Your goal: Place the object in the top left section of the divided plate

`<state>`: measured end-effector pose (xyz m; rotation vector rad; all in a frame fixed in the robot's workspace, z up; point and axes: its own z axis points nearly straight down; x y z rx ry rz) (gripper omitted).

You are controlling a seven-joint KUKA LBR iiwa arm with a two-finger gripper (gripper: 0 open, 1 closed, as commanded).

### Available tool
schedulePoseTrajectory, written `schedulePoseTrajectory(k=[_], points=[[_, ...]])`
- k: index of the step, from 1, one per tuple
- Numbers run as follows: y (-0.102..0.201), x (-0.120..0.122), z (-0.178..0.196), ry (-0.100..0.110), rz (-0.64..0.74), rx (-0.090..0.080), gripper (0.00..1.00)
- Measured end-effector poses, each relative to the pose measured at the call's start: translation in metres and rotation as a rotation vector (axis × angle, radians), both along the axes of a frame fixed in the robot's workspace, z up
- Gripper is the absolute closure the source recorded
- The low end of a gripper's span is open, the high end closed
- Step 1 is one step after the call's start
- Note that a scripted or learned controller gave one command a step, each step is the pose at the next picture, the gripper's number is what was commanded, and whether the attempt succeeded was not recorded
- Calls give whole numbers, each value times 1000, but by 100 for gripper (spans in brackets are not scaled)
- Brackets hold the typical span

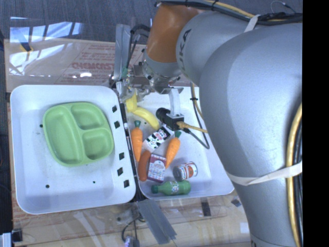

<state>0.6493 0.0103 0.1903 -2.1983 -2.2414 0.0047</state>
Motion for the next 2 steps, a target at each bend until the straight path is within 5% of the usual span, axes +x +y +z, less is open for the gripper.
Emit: schedulePoseTrajectory(k=[1,2], points=[[66,7,1,-2,120,1,100],[66,7,1,-2,120,1,0]])
